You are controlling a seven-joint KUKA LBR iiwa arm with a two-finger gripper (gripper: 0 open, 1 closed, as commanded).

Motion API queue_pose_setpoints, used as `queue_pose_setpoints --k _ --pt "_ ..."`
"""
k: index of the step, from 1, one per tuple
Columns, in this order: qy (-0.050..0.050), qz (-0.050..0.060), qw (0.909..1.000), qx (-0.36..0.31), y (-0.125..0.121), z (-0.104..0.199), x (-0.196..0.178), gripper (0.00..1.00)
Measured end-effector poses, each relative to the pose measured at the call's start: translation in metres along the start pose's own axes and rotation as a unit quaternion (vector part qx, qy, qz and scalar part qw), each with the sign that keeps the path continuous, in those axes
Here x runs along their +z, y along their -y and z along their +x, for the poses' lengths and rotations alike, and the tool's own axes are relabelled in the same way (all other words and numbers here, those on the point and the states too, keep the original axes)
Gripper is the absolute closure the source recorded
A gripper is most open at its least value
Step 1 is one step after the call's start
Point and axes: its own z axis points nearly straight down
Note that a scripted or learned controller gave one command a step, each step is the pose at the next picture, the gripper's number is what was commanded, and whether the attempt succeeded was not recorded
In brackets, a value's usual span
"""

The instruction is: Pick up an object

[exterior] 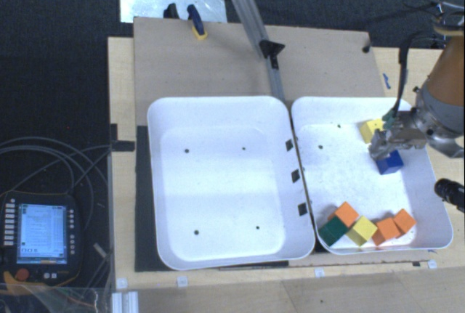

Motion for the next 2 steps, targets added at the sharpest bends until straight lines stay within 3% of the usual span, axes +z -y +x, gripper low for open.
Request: queue_pose_setpoints --k 2 --pt "-0.001 0.0 1.0 -0.002 0.01 0.116 0.01 1.0"
